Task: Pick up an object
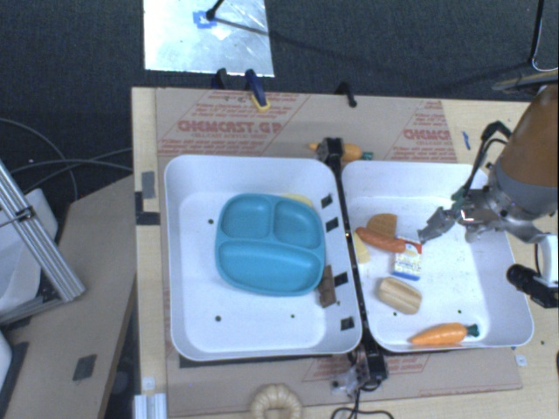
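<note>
The right bin [489,273] holds several small items. A red sausage [382,240] lies by a brown toast piece [383,223] near the divider. Right of them lies a small white and blue box [407,264]. Below it sit a tan bread roll [399,295] and an orange carrot [441,333] at the front wall. My gripper [437,225] hangs low over the bin's middle, just right of the sausage and above the box, with its tip pointing left. Nothing is visibly held.
The left bin [196,260] carries a blue divided plate [271,243], and a small brown piece [327,288] lies by its right edge. A yellow bit [361,250] lies along the divider. The arm's body [528,168] overhangs the right bin's far corner.
</note>
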Robot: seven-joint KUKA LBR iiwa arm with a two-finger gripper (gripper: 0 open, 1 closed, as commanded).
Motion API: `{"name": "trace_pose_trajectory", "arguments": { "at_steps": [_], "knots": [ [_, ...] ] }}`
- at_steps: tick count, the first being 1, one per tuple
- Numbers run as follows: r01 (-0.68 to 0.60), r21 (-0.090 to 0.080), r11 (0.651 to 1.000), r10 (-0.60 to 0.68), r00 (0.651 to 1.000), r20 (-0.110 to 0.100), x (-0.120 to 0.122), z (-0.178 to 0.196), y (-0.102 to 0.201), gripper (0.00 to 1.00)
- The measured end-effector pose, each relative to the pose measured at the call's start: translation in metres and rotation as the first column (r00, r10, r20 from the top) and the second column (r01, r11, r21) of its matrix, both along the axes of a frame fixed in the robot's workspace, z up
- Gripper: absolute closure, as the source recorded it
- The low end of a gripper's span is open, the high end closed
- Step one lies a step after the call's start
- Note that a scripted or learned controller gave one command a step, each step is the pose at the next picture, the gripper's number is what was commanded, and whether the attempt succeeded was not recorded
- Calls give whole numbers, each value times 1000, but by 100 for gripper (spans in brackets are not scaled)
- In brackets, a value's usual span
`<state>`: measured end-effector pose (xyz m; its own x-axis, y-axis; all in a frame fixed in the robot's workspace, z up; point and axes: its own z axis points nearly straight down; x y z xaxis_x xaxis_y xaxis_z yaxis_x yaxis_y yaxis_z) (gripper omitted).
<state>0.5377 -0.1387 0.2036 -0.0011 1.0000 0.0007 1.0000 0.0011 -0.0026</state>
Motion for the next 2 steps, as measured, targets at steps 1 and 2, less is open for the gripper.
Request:
{"name": "trace_pose_trajectory", "arguments": {
  "at_steps": [1,2],
  "knots": [
    [0,0,1000,0,1000,0,-1,-62,5,0],
    [0,0,1000,0,1000,1,-1,-113,6,0]
  ]
}}
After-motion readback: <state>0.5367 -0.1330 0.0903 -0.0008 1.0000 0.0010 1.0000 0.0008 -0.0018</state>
